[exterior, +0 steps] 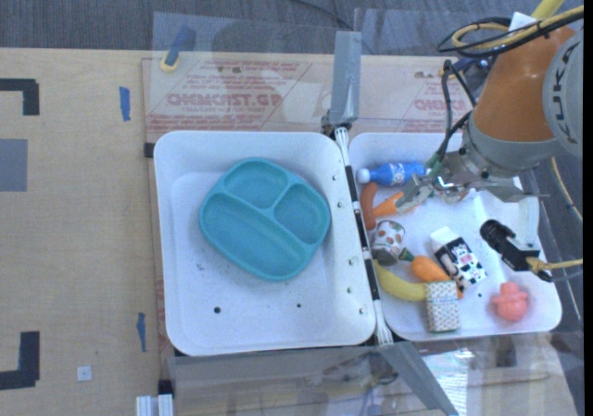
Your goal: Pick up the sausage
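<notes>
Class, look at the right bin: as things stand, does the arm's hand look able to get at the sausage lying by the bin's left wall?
Probably yes. The hand sits just right of the sausage, whose upper side looks uncovered; the blue bottle and ball crowd it.

**Even, bright light with soft shadows and mild blur**

The scene is brightly and evenly lit from above, with no hard-edged shadows. The two shallow white plastic bins [176, 247] are close to overexposed, and their walls lose detail against their floors. The teal divided plastic plate [266, 218] casts only a faint, soft shadow on the left bin's floor. A clear plastic sheet [259, 62] at the far side catches pale glare. The whole picture is slightly soft: the printing on the light brown cardboard surface [74, 247] is hard to read. The grey and orange robot arm [519, 99] at the right looks smeared at its edges.
</notes>
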Robot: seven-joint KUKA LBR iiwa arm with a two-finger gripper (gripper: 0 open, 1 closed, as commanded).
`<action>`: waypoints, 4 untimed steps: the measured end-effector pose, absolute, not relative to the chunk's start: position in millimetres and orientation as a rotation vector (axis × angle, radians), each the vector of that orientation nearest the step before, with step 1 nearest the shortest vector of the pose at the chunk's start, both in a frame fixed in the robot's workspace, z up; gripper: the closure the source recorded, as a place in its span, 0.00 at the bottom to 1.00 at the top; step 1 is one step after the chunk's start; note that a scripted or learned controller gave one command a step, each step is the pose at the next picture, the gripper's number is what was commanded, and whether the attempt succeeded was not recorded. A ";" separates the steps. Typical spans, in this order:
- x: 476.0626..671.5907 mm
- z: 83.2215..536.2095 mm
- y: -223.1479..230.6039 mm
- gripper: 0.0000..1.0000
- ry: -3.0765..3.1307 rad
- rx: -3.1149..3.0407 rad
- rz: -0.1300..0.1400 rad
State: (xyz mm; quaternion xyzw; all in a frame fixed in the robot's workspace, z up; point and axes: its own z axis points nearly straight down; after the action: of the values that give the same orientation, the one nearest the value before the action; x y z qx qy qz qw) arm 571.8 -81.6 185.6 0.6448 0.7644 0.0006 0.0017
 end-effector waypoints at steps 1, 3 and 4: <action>517.4 89.3 -154.8 0.00 2.612 1.734 0.005; 526.9 164.7 -137.0 0.00 1.839 2.544 -0.001; 525.4 244.1 -152.8 0.00 1.928 2.478 -0.001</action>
State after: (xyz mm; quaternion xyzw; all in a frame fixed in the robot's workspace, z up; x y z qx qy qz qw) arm 525.4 -152.8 244.1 0.7892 0.6141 -0.0002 0.0007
